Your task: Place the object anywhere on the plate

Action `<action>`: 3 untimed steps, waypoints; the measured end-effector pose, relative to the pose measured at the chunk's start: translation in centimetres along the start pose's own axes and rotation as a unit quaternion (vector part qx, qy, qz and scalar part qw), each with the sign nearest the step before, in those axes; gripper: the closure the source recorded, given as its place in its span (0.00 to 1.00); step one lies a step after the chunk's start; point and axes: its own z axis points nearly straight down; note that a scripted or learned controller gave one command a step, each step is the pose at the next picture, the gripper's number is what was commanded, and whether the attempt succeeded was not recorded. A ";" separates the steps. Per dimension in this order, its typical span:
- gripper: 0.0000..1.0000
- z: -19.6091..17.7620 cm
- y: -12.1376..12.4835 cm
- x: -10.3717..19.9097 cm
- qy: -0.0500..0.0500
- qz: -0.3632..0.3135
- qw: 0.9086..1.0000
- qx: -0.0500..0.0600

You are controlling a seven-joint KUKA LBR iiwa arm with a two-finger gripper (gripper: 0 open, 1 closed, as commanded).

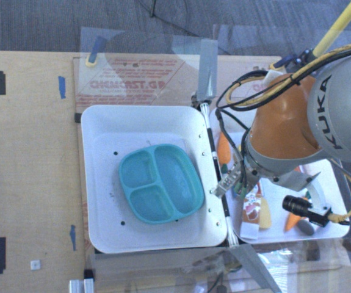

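Seemingly over the bin divider, end effector (229, 182) beside teal plate (161, 182), finger state unclear.

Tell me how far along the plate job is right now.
Nothing looks done yet: the teal three-compartment plastic plate in the left white bin has nothing on it. In hand: the grey and orange arm is over the right white bin, its gripper low by the divider; I can't see an object held. Left: grasp something there, perhaps the orange and white packet, and carry it across.
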 end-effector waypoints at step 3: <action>1.00 -0.1 7.1 -2.4 -0.001 -0.081 0.997 -0.001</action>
